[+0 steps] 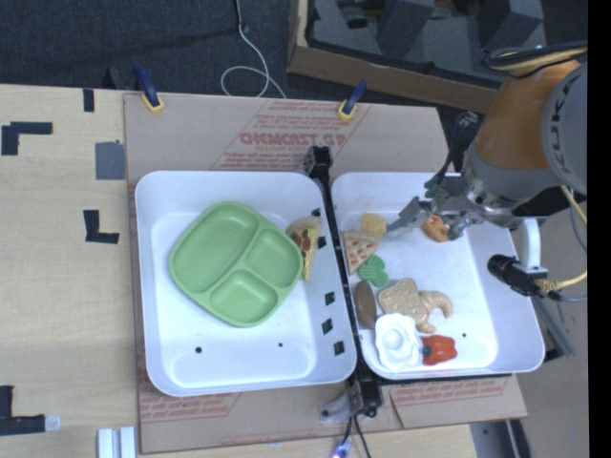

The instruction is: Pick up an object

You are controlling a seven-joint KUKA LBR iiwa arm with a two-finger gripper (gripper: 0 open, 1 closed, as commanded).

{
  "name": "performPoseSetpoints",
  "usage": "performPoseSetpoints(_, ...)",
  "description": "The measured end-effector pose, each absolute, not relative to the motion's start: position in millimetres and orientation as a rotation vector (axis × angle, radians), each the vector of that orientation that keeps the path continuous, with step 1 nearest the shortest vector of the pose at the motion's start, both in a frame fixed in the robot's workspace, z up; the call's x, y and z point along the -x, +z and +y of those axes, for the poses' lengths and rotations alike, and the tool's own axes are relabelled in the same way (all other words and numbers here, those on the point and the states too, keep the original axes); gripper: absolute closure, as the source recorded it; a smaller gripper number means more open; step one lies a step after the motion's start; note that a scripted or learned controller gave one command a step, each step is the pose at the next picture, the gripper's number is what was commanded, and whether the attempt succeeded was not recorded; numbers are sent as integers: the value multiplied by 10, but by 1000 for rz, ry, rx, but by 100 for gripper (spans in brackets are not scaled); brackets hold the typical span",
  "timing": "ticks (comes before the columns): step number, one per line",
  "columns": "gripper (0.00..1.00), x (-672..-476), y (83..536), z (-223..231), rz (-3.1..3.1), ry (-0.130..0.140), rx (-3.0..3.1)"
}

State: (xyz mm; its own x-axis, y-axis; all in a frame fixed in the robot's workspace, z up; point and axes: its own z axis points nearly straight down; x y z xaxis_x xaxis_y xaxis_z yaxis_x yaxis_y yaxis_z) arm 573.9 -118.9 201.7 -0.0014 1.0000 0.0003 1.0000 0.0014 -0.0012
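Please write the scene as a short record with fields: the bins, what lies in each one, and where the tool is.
left bin: green divided plate; a small toy food piece by the divider
right bin: waffle slice, yellow piece, green piece, tan piece, fried egg, red pepper
tool: over the right bin's far part, just above a small orange piece
grasp: cannot tell
arm: reaches in from the right
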Motion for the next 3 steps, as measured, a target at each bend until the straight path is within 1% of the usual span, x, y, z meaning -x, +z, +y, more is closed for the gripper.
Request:
performPoseSetpoints(1, 0, -5950, 785, -994, -2224, 3, 2217)
performPoseSetpoints(2, 100, -5961, 950, -1009, -2224, 1, 2220)
performPoseSetpoints(3, 100, -6168, 1902, -424, -2234, -13, 2217)
